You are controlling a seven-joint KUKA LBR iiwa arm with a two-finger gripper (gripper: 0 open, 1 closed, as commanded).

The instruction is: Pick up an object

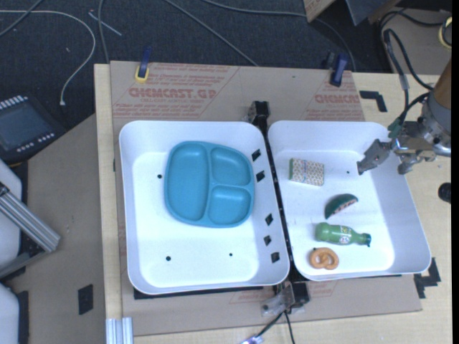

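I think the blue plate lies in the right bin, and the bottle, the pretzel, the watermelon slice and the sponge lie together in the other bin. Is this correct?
Not quite. The camera view shows the blue plate in the left bin. The bottle, the pretzel, the watermelon slice and the sponge do lie together in the other bin, the right one.

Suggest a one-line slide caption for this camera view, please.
Open gripper above the right bin holding four small items; blue divided plate in the left.

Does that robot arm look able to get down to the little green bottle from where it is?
Probably yes. The end effector hangs over the right bin's far side, and the green bottle lies in the open, apart from the pretzel and watermelon slice.
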